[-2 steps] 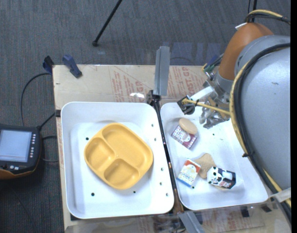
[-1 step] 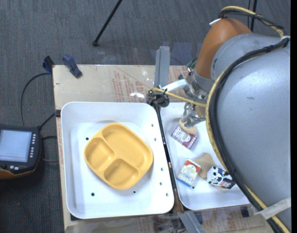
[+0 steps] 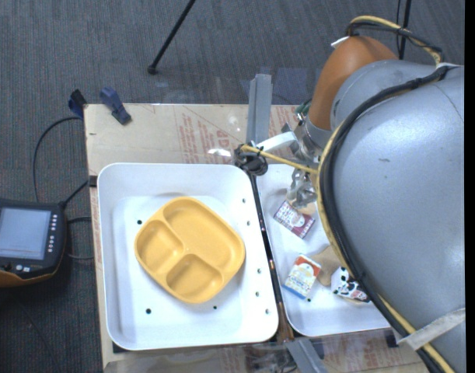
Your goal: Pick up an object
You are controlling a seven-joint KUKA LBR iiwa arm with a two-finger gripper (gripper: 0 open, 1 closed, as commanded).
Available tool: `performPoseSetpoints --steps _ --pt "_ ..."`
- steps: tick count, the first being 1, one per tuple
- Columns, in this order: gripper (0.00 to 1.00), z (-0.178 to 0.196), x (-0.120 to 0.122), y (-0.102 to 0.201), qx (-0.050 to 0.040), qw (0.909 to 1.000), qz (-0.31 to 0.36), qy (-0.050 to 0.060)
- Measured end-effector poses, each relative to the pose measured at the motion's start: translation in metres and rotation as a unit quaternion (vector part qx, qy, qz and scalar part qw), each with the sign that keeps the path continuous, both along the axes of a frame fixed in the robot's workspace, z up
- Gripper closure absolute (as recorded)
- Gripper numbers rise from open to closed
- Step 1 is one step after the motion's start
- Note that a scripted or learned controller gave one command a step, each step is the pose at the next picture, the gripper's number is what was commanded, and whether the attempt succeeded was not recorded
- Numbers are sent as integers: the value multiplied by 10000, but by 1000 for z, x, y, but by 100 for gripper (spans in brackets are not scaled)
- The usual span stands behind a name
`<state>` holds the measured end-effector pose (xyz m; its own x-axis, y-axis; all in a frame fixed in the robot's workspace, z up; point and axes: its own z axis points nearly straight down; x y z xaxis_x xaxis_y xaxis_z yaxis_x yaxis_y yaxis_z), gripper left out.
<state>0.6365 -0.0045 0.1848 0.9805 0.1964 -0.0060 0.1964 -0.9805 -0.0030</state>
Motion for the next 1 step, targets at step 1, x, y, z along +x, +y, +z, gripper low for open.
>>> performPoseSetpoints --steps 1 --pt "100 1 -16 -69 -11 10000 -4 -3"
